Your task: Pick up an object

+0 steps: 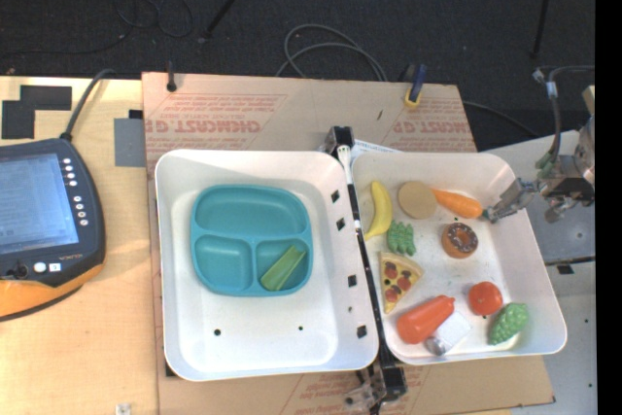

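The right bin (pixel 544 287) holds several toy foods: a yellow banana (pixel 380 208), a tan round biscuit (pixel 417 199), an orange carrot (pixel 457 202), a chocolate donut (pixel 459 239), a pizza slice (pixel 397 277), a red tomato (pixel 485 296), a red-orange pepper (pixel 424 318), a small green leafy piece (pixel 400 237) and a green bunch (pixel 508 323). My gripper (pixel 501 205) reaches in low over the bin's right rim, just right of the carrot's tip. Nothing is seen held in it.
The left bin (pixel 185 326) carries a teal divided plate (pixel 251 238) with a green strip (pixel 283 267) in its lower right compartment. A tablet (pixel 44 219) lies at far left. Cables and a blue clamp (pixel 416 85) sit behind the bins.
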`<state>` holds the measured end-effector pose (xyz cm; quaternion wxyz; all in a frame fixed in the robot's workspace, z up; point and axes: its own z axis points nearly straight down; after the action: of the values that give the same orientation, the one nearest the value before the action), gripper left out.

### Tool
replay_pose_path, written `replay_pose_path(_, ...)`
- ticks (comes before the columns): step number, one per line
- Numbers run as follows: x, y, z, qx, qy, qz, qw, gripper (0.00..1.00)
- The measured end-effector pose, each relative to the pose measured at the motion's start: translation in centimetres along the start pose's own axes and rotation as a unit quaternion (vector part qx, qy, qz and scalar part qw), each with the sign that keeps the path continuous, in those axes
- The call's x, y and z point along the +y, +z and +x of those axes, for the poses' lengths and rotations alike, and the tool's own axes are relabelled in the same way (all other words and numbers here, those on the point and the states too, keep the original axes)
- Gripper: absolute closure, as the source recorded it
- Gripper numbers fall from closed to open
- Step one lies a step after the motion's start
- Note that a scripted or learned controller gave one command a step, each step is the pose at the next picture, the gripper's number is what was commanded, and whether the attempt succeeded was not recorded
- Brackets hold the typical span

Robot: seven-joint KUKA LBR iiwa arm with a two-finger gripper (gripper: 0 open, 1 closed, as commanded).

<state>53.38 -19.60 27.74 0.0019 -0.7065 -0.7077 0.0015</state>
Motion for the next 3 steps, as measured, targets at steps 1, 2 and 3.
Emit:
replay_pose_path(1,7.0,10.9,-1.5,0.001,-0.002,0.003,1.0,0.0)
replay_pose_path(2,9.9,19.6,1.4,0.0,-0.001,0.001,1.0,0.0)
replay_pose_path(3,6.1,19.2,9.8,0.001,-0.002,0.001,1.0,0.0)
